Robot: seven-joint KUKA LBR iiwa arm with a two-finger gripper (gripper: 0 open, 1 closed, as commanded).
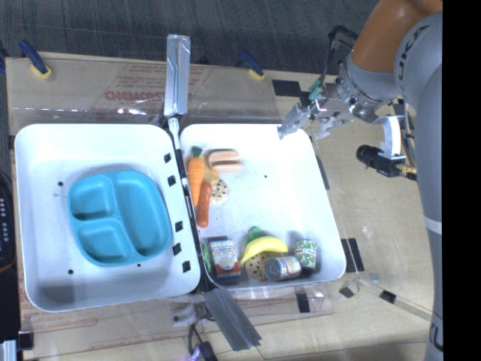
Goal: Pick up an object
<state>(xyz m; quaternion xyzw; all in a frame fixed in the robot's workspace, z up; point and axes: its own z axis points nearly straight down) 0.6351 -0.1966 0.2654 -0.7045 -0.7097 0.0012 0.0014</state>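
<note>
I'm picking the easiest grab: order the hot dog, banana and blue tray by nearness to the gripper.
From the gripper:
1. Hot dog, top of right bin.
2. Banana, bottom of right bin.
3. Blue tray, left bin.

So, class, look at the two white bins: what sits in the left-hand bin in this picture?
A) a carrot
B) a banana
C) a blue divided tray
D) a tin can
C: the blue divided tray lies in the left bin, while the carrot, banana and can are all in the right bin.
</note>
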